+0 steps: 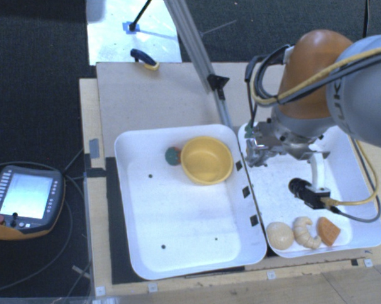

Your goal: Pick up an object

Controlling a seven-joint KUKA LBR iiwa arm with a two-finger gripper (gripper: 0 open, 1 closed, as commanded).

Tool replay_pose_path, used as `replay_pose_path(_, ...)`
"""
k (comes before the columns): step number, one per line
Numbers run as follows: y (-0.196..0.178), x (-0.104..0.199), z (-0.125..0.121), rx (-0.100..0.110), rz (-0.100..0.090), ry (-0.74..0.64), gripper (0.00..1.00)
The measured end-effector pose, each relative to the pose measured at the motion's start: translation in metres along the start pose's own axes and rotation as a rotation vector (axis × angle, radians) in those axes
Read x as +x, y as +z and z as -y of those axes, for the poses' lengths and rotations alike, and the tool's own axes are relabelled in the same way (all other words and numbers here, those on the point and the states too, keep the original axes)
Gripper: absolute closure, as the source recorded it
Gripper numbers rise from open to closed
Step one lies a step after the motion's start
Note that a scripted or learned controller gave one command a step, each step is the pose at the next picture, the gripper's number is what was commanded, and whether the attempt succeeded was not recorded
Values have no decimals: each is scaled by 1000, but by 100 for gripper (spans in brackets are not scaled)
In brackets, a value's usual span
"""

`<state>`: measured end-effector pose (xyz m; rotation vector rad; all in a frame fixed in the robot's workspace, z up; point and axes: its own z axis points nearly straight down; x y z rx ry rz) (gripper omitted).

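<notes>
In the left bin [182,243] a yellow bowl [206,159] stands upright near the far right corner. A small dark green object [172,156] touches its left side. Along the near edge of the right bin [364,232] lie a pale round object [280,235], a cream curved piece [305,232] and an orange wedge [328,231]. My gripper [256,153] hangs over the far left corner of the right bin, just right of the bowl, well away from the three items at the near edge. The wrist hides what is under it.
A black block with a yellow cable [309,193] hangs off the arm over the right bin's middle. A metal pole [198,50] slants across the board behind the bins. A teach pendant [25,199] lies on the floor at left.
</notes>
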<state>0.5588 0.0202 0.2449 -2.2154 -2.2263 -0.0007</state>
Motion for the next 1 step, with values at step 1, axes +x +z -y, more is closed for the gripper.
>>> replay_pose_path(1,16,58,-5,0,0,0,100)
